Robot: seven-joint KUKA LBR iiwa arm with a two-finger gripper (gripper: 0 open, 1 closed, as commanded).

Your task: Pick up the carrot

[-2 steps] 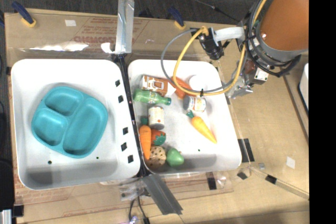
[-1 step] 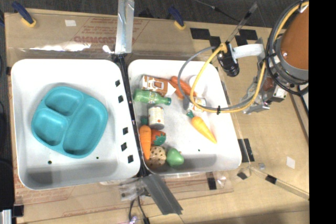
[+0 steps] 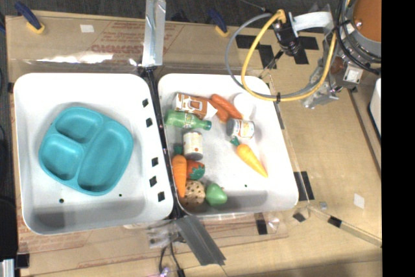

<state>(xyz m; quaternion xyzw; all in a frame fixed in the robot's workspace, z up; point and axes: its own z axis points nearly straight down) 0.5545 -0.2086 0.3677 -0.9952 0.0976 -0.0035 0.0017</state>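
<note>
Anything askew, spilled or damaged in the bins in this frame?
Nothing spilled or broken. The right bin holds toy food lying jumbled: a green bottle on its side, a small can tipped over, and a carrot against the left wall. The teal divided plate sits flat in the left bin.

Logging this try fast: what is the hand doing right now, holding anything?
Hand: cannot be told; it sits outside the right bin, and the carrot lies in that bin.
</note>
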